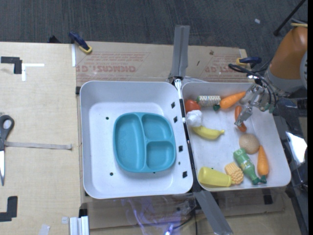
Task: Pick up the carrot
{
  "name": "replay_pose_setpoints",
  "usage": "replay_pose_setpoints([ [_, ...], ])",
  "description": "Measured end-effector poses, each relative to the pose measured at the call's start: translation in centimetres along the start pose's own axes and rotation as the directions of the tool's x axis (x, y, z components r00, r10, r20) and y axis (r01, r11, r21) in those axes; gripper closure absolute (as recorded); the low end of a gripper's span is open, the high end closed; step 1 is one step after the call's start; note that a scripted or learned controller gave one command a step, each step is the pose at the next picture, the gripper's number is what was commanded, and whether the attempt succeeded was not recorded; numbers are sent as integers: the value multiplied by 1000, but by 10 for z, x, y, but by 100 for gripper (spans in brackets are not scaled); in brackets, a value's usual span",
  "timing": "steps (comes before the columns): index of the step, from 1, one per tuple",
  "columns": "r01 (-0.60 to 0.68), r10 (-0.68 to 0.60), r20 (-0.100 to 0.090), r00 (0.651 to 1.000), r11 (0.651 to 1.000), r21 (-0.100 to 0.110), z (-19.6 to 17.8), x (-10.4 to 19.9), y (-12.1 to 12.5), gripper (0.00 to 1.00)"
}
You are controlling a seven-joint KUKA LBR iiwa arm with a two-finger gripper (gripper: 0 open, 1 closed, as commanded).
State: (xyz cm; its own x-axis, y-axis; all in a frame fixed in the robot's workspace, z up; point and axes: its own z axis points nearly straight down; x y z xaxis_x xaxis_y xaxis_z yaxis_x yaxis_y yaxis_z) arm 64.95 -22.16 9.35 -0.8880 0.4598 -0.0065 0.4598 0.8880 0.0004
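While the arm reaches in from the upper right of the frame, its gripper hangs over the upper right part of the right-hand bin, fingers pointing down and to the left. Whether the jaws are spread or pressed together cannot be told at this resolution; a small orange-red piece lies right at the fingertips, and it is unclear whether it is pinched.

Two carrot-like objects are visible in the right-hand bin. One carrot lies near the upper wall, tilted, just left of the gripper and beside a small patterned cylinder. A second carrot lies near the right wall in the lower half of the bin, roughly upright in the frame, well apart from the gripper.

Other contents of the right-hand bin: a red tomato-like object and a white object at upper left, a banana just below them, a tan round object at centre right, a green bottle-like object, a corn cob and a yellow pepper-like object along the lower wall.

The left-hand bin holds a teal divided plate with three compartments. Scissors lie on the bench at the left edge of the frame.
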Motion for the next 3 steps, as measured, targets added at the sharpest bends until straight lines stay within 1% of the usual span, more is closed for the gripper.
replay_pose_setpoints([
  [1,-184,184,-3,983,983,1,0,12,31,0],
  [2,-429,429,-3,903,903,3,1,17,42,0],
  [3,-666,666,-1,746,746,2,-4,10,41,0],
])
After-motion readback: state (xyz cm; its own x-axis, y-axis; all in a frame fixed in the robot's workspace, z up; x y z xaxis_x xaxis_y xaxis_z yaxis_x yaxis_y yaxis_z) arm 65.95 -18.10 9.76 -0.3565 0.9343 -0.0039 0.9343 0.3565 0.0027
